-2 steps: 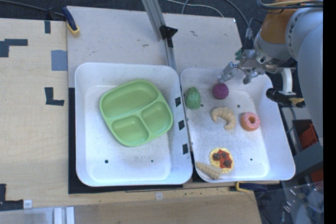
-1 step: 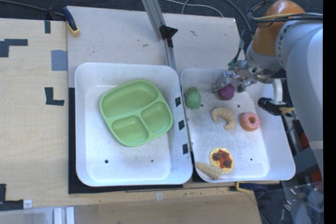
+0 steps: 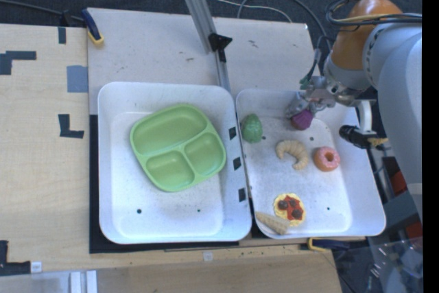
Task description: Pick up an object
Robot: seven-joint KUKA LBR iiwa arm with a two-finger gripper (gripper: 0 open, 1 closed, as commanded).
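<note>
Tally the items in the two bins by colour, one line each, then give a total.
Green: 2, the divided plate and the round green toy
Purple: 1, the purple toy under the gripper
Tan: 2, the croissant and the corn cob
Pink: 1, the donut
Yellow with red: 1, the small pizza
Total: 7

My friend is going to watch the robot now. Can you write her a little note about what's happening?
Gripper: low over the right white bin, right at the small purple toy; whether it is gripped can't be told.
Right bin also holds: round green toy, tan croissant, pink-frosted donut, little pizza, pale corn-like piece.
Left white bin: green divided plastic plate.
Done: reached a target.
Left: confirm a grip, then lift.
</note>
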